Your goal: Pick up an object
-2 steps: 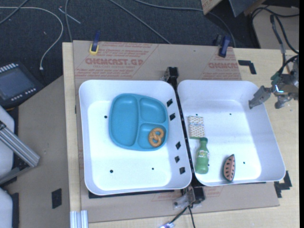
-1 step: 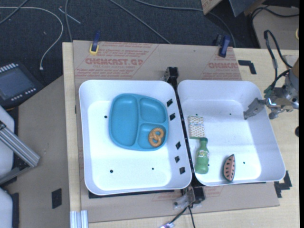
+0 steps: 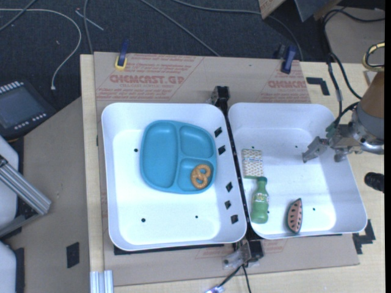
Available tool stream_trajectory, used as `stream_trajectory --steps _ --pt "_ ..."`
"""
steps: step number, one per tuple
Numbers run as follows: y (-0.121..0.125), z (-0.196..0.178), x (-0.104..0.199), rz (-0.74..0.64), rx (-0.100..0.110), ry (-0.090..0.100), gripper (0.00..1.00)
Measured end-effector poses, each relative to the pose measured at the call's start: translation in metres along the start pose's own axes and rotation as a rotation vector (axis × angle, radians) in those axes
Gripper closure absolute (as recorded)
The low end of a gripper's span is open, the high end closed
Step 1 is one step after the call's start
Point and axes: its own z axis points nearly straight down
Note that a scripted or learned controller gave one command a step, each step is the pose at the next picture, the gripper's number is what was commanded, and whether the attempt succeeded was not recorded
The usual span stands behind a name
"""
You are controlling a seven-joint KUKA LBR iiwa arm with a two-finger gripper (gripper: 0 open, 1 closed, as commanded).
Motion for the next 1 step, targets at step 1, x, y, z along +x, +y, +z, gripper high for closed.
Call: stream_trajectory --steps 1 --pt "-0.0014 0.0473 -0.0084 0.001 -0.001 -0.001 0.00"
